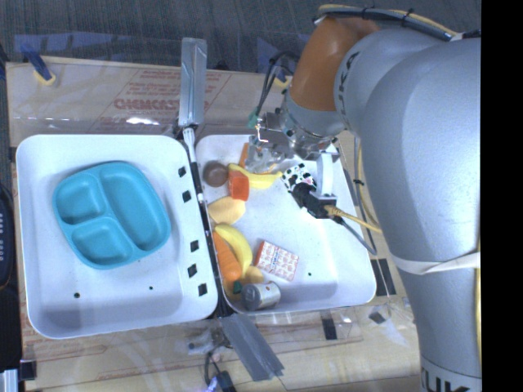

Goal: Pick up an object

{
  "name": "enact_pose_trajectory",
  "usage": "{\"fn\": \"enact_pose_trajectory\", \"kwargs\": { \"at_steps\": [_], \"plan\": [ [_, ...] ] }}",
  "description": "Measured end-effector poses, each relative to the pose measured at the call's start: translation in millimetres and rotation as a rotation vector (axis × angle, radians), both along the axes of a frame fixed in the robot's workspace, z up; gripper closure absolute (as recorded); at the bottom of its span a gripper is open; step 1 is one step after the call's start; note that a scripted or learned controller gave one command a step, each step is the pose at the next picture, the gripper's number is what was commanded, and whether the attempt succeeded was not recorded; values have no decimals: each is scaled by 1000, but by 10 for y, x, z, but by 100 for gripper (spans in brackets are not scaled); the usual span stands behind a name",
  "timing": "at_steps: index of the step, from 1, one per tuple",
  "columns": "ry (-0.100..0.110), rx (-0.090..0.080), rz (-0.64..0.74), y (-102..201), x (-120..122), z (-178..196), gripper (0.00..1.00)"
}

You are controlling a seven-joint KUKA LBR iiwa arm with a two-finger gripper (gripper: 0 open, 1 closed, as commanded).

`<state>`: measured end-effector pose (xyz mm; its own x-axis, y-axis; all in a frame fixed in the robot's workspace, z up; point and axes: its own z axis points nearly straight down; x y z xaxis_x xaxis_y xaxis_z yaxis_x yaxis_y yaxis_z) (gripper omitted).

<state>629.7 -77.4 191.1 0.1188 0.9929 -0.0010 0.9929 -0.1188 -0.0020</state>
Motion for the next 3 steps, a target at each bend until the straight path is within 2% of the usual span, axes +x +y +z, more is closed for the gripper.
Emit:
{"fn": "enact_pose_trajectory", "kwargs": {
  "at_steps": [1,2,3],
  "plan": [
    [0,0,0,3,0,0,0],
    [2,1,52,-534,261,-1009,0],
    [4,4,121,-168,264,-1002,0]
  ]
}}
